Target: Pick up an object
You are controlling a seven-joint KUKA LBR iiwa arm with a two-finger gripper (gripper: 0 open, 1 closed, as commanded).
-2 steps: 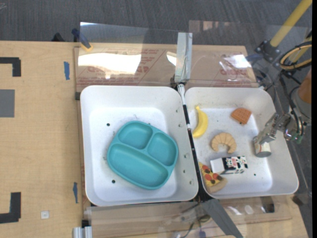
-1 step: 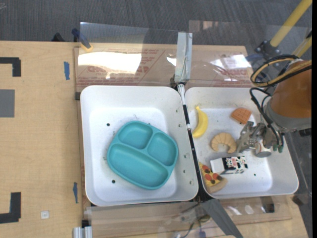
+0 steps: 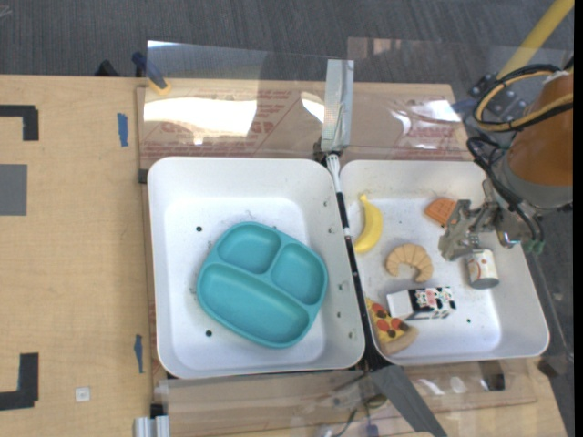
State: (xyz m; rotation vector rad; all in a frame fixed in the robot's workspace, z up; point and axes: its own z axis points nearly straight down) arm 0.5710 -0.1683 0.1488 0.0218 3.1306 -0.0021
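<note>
My gripper (image 3: 464, 244) hangs over the right bin (image 3: 519, 330), near its right side, open, with bare bin floor showing between the fingers. A small white cylinder with a dark end (image 3: 482, 269) lies just below and to the right of the fingertips, apart from them. An orange wedge (image 3: 440, 211) lies just left of the gripper. Further left are a croissant (image 3: 410, 261) and a banana (image 3: 368, 225). A black-and-white carton (image 3: 422, 302) and a pizza slice (image 3: 390, 324) sit near the bin's front.
The left bin (image 3: 173, 208) holds a teal divided plate (image 3: 262, 283). A raised divider (image 3: 346, 244) runs between the two bins. The arm's orange band and cables (image 3: 537, 135) loom over the right bin's far right corner.
</note>
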